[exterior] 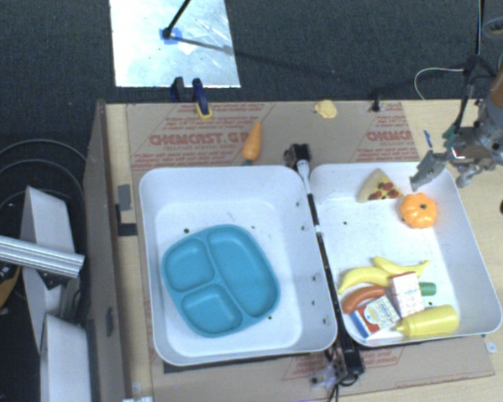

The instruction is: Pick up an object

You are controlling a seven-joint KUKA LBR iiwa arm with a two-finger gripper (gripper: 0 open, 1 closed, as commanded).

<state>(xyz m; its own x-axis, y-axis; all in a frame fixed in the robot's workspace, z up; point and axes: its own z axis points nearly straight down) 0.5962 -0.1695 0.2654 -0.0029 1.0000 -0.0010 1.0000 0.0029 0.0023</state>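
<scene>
pumpkin sits at about one o'clock in my right bin, not picked up yet. my claw hangs just past it, near two o'clock, open with nothing in it. the grab is left to do.

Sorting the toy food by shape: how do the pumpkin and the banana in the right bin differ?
The pumpkin is orange and round; the banana is yellow, long and curved. The pumpkin sits alone near the bin's far right side, close to the gripper; the banana lies nearer the front, touching a pile of other items. Both are in the right bin.
</scene>
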